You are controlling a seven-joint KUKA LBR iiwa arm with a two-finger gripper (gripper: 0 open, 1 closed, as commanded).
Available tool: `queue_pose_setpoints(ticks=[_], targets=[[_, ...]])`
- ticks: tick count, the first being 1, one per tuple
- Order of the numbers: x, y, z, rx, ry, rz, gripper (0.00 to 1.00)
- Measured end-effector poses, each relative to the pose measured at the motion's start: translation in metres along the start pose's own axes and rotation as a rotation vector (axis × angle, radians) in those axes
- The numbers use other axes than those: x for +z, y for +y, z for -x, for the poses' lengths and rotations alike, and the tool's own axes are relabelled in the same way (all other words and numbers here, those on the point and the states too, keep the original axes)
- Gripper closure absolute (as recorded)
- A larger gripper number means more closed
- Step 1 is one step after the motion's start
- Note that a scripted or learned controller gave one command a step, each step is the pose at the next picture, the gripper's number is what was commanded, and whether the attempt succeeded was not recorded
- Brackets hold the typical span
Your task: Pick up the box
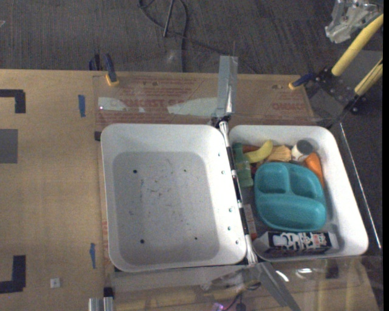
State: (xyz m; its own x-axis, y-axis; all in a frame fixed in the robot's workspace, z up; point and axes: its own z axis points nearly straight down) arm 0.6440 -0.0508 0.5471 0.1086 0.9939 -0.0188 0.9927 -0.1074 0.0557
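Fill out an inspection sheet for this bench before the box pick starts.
Surface: wooden bench bearing two shallow white bins side by side, left bin and right bin.
Job's things: box, dark with a printed label, lying flat along the near wall of the right bin.
Clutter: teal divided tray mid right bin, just behind the box; banana, orange carrot-like piece, green blocks and a small round dark item along the far and left sides.
Grippers: pale mechanism at top right, well away from the bins; finger state unreadable.
Cables: dark cables on the floor beyond the bench.
Surroundings: grey carpet; yellow-handled clamps; blue tape marks.
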Motion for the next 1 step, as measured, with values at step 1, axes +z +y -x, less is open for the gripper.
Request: queue_pose_setpoints(ticks=[1], targets=[[-0.0113, 0.0012, -0.0016, -0.003, -0.002, 0.006, 1.0]])
